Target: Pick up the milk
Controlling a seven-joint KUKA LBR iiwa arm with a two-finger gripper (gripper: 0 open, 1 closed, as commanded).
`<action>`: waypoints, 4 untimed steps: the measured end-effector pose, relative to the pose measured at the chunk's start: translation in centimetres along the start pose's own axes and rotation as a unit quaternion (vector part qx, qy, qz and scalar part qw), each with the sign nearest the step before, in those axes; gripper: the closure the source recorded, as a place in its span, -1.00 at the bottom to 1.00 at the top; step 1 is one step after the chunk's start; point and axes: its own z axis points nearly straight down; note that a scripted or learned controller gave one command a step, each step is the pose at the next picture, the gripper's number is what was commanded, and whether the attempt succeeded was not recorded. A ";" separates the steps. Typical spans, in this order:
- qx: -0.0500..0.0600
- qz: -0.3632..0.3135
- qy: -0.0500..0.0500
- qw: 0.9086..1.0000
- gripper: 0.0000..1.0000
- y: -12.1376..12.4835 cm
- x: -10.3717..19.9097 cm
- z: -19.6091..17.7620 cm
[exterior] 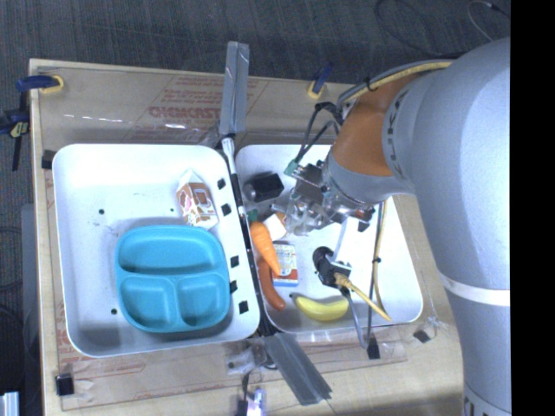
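Note:
A small gable-top milk carton (197, 203), white with a brown print, lies in the left bin (87, 189) just above the blue tray, close to the divider. My gripper (293, 217) hangs low in the right bin (399, 267), over the top end of the carrot and to the right of the carton, with the divider between them. Nothing is seen held by it.
A blue three-compartment tray (172, 277) fills the lower part of the left bin. The right bin holds an orange carrot (265, 263), a small blue and orange box (286, 264), a banana (322, 307) and a black object (263, 185). The arm's bulk covers the right side.

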 end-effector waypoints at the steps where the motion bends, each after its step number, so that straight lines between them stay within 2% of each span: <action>1: -0.001 0.285 0.001 0.959 1.00 -0.4 -0.3 -1.1; 2: 0.001 0.349 0.000 0.937 1.00 -4.1 -6.2 0.6; 3: 0.002 0.412 0.001 0.911 1.00 -3.8 -6.8 1.9; 4: 0.000 0.432 0.001 0.902 1.00 -5.3 -3.7 0.2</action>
